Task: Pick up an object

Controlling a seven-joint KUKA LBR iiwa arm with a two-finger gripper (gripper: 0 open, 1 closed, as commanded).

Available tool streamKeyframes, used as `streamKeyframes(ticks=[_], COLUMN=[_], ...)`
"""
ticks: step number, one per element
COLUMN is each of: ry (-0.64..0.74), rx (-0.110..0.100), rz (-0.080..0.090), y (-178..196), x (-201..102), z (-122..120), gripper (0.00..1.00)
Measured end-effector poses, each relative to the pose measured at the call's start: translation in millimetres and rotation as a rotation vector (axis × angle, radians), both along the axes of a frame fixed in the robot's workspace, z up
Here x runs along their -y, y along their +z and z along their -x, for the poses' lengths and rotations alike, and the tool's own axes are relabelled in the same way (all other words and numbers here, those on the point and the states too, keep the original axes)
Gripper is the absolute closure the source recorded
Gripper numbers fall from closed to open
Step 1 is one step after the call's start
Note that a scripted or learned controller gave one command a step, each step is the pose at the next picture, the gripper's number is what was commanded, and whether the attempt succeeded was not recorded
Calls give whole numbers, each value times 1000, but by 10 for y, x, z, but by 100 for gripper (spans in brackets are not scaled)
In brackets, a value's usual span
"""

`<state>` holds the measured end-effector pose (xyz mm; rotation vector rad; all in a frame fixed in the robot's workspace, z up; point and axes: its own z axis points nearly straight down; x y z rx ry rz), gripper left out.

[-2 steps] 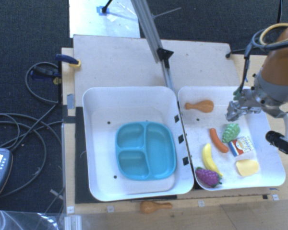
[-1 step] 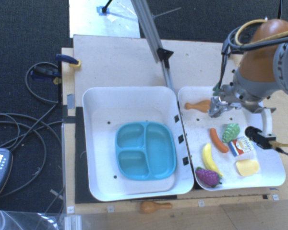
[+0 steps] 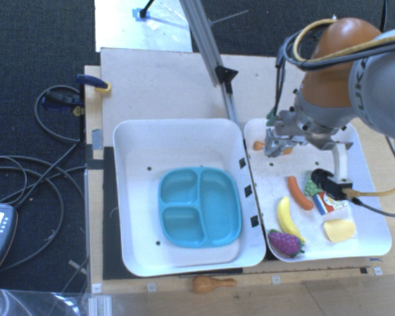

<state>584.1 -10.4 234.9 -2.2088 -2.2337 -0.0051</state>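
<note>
My gripper (image 3: pixel 276 147) hangs low over the far left part of the right bin (image 3: pixel 372 242), with the grey arm and its orange band behind it. A small orange piece (image 3: pixel 257 146) lies just to its left, near the bin's rim. Closer to the front of that bin lie an orange sausage (image 3: pixel 299 193), a banana (image 3: pixel 288 218), purple grapes (image 3: pixel 284 243), a yellow cheese wedge (image 3: pixel 340 230), a green piece (image 3: pixel 311 188) and a red, white and blue can (image 3: pixel 326 203). I see nothing held in the gripper.
The left bin (image 3: pixel 135 176) holds a blue divided tray (image 3: pixel 199 206). An orange toy (image 3: pixel 214 283) lies on the bench in front of the bins. A slanted metal pole (image 3: pixel 207 41) crosses the back. Cables (image 3: pixel 52 110) lie on the floor at left.
</note>
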Motion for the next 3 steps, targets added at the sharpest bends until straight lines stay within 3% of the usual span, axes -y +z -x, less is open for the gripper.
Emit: streamKeyframes(ticks=[1,2,3], ry=[0,-1,-5], rx=[2,0,0], rz=[0,1,3], y=[92,-75,-65], x=[-550,-1034,-1001], z=[-170,-333,-332], gripper=[100,100,0])
